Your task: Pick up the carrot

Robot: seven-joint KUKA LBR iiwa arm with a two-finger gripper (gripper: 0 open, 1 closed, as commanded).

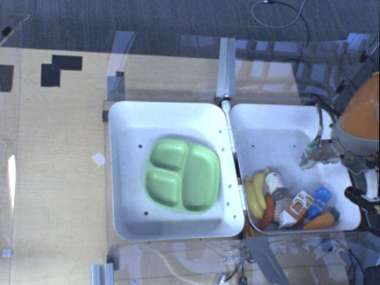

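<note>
The carrot (320, 221) is orange with a green end and lies along the front wall of the right bin (273, 129), near its front right corner. My gripper (313, 154) hangs over the right side of that bin, behind the carrot and apart from it. Nothing shows in its grasp. The arm's orange band (362, 117) sits just behind the gripper at the view's right edge.
Beside the carrot lie a small carton (298, 208), a blue bottle (320, 197), a brown sausage (267, 212), a banana (256, 196) and a small white jar (274, 183). The left bin (124, 159) holds a green divided plate (183, 174). A metal rail (224, 70) stands behind the bins.
</note>
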